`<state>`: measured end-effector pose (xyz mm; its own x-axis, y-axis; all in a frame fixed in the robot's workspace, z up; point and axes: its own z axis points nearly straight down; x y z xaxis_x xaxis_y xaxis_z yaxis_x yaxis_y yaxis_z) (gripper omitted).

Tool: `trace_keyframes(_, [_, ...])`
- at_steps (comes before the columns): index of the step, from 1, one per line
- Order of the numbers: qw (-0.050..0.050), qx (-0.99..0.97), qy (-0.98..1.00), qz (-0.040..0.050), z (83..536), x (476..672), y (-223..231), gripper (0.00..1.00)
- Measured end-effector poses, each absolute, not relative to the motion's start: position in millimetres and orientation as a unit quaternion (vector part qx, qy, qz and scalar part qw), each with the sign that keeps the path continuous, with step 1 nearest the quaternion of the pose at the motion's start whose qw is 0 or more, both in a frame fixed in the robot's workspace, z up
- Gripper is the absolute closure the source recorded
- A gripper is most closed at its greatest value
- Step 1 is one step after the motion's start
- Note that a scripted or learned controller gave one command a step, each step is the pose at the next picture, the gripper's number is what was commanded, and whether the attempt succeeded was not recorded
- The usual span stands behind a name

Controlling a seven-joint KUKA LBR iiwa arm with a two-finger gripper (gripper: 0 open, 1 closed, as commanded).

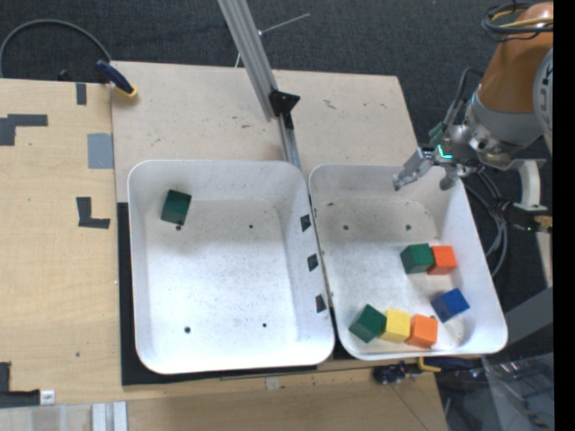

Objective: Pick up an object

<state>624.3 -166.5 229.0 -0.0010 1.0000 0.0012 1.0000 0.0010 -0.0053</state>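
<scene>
Closest to the camera, along the lower edge of the right bin [467, 241], three blocks sit in a row touching each other: a dark green block [367, 322], a yellow block [395, 325] and an orange block [422, 329]. Just above them lies a blue block [449, 304], and higher, a green block [416, 259] touching a second orange block [442, 259]. One more dark green cube [176, 206] rests alone in the upper left of the left bin [216, 348].

Nothing is picked yet, I judge; the whole grasp remains. The gripper [422, 174] hangs over the upper right corner of the right bin, its fingers spread apart with nothing between them, well apart from every block. The arm reaches in from the upper right.
</scene>
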Motion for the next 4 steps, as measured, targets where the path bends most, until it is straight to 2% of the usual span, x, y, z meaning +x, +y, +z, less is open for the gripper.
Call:
trace_keyframes(1, [0.0,-0.706,-0.708,0.0008,232,625.1,-167,0.0])
trace_keyframes(2, [0.002,-0.706,-0.708,0.0021,179,619.3,-157,0.0])
trace_keyframes(3, [0.003,-0.706,-0.708,0.0026,117,625.0,-155,0.0])
trace_keyframes(4, [0.002,-0.706,-0.708,0.0023,90,623.9,-155,0.0])
